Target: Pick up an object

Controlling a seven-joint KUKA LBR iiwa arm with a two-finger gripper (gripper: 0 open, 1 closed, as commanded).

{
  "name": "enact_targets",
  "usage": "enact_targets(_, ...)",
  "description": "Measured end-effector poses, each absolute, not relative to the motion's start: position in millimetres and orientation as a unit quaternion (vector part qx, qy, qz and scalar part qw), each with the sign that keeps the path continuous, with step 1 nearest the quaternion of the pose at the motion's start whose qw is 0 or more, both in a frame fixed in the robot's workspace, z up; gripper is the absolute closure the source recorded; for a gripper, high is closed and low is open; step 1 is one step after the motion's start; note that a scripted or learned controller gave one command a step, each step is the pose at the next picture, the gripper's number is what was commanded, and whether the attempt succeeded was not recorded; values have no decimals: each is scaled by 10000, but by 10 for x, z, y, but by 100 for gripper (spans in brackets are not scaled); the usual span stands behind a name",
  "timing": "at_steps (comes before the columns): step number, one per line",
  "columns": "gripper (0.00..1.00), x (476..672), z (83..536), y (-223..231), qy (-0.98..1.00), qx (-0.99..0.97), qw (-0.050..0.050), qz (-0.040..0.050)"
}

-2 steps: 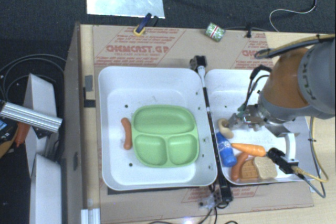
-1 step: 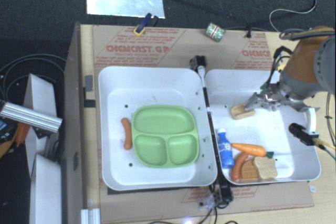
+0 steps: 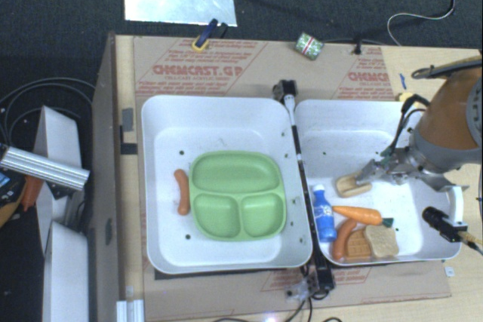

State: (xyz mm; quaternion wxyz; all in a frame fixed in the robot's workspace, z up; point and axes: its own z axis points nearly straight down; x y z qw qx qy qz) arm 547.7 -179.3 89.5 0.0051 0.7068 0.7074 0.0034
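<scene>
The right bin (image 3: 347, 117) holds several objects. A tan, flat piece (image 3: 347, 183) lies near its middle. In front of it are a blue bottle (image 3: 323, 213), an orange carrot (image 3: 358, 214), a reddish sausage (image 3: 343, 237) and a slice of bread (image 3: 382, 240). My gripper (image 3: 372, 171) is low in this bin, at the right end of the tan piece and touching or nearly touching it. The arm (image 3: 449, 128) comes in from the right and covers the bin's right side.
The left bin (image 3: 211, 113) holds a green divided plate (image 3: 238, 192) and a second sausage (image 3: 182, 191) to its left. A dark divider rail (image 3: 296, 154) runs between the bins. A small green can (image 3: 309, 45) lies on the bench behind them.
</scene>
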Motion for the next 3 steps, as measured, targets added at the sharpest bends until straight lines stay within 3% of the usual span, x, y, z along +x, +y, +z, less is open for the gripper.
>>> enact_targets(1,0,5342,1463,-813,7087,7056,6,14)
enact_targets(2,0,5582,874,-908,7075,7067,37,20)
enact_targets(3,100,5592,981,-914,7080,7062,48,25)
